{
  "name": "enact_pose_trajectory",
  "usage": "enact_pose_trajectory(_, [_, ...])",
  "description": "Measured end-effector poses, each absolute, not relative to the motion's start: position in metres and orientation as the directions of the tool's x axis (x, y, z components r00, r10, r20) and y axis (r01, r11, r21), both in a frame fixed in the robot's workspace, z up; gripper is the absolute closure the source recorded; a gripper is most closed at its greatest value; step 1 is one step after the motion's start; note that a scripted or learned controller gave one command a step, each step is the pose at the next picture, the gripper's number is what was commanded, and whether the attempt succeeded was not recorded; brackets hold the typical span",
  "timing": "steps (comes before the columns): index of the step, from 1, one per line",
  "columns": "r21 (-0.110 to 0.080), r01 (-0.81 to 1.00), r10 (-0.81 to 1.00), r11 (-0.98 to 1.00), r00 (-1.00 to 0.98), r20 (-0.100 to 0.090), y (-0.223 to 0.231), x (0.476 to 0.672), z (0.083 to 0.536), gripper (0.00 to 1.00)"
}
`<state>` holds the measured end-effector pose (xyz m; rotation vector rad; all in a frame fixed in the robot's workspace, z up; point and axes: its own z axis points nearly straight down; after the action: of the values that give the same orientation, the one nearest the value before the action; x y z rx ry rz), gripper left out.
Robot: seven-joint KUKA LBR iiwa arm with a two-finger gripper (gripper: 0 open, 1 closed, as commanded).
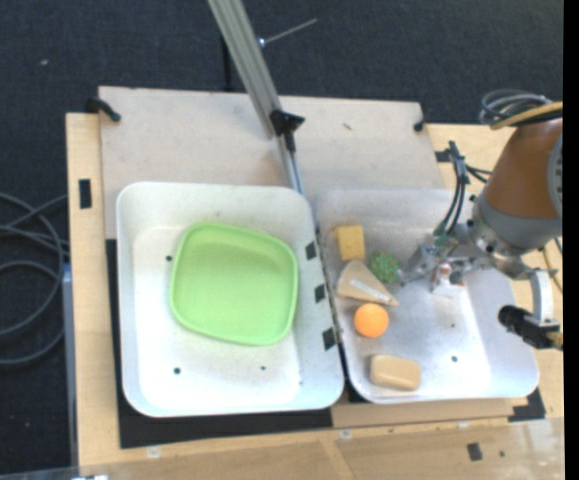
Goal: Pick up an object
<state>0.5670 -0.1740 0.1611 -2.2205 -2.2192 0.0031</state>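
In the right bin (489,363) lie a yellow cube (349,241), a green broccoli-like piece (385,266), a pale cheese wedge (365,286), an orange ball (370,320) and a tan bread-like block (395,372). My gripper (439,265) hangs low over the bin's middle, just right of the green piece and apart from it. The arm's orange band (524,173) rises behind it at the right. Nothing shows between the fingers.
The left bin (139,368) holds a light green square plate (234,283). A metal bar (249,53) slants down from the top to the bins' back edge. Cables lie at the far left and near the arm's wrist.
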Motion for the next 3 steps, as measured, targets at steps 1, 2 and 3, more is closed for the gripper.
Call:
enact_pose_trajectory(1, [0.010, 1.000, 1.000, 0.000, 0.000, -0.002, -0.177, 0.569, 0.127, 0.00])
enact_pose_trajectory(2, [0.006, 1.000, 1.000, 0.000, 0.000, -0.001, -0.177, 0.568, 0.126, 0.00])
enact_pose_trajectory(3, [0.008, 1.000, 1.000, -0.001, 0.001, -0.002, -0.178, 0.569, 0.136, 1.00])
